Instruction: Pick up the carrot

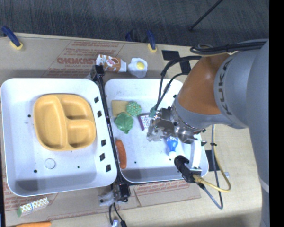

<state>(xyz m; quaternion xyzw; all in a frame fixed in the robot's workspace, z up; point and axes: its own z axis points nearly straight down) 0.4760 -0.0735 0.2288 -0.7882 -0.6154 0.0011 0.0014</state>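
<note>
— Where is the carrot (121,154) seen?

— Against the left wall of the right bin (146,174) it is laid, lengthwise along that wall, near the front corner; nothing is set on it and it is touched by nothing but the bin.

— And the gripper (157,129)?

— Over the middle of the same bin it is held, to the right of the carrot and well apart from it; whether its jaws are spread or closed cannot be told, since they are hidden under the wrist; nothing can be seen gripped.

— What else is found there?

— A green leafy piece (124,122) and a yellow block (118,107) are placed behind the carrot; a blue item (172,144) is seen beside the wrist; a yellow tray (65,121) is held by the left bin (19,93).
</note>
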